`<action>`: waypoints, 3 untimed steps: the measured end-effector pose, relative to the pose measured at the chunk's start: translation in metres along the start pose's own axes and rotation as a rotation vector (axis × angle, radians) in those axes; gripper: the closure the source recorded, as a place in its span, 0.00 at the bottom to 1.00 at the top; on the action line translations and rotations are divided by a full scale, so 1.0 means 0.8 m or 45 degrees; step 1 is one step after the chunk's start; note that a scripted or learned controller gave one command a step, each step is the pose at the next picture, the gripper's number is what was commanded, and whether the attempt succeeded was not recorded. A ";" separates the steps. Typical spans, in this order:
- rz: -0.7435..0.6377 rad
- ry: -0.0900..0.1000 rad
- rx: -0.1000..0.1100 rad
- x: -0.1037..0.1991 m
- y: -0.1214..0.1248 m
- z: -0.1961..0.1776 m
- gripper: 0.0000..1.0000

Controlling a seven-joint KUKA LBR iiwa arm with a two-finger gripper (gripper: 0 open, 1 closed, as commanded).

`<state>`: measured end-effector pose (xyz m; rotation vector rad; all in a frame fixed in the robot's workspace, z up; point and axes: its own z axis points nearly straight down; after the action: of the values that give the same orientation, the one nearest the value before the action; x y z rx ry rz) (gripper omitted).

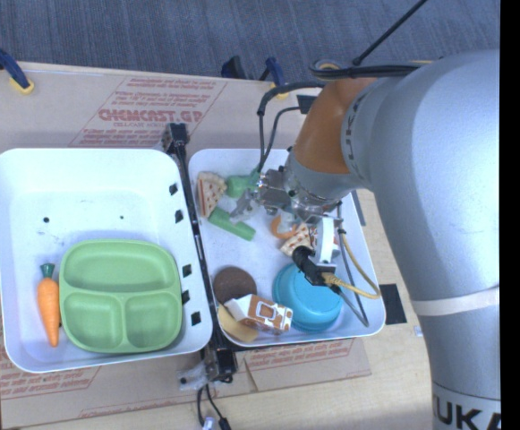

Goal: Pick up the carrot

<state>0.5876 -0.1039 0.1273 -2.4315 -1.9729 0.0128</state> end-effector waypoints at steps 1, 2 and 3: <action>-0.259 -0.014 -0.026 -0.111 0.052 -0.239 0.00; -0.233 0.002 0.015 -0.080 0.001 0.000 0.00; -0.538 -0.007 -0.010 -0.099 0.075 0.044 0.00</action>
<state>0.6294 -0.1939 0.0910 -1.9689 -2.4447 0.0078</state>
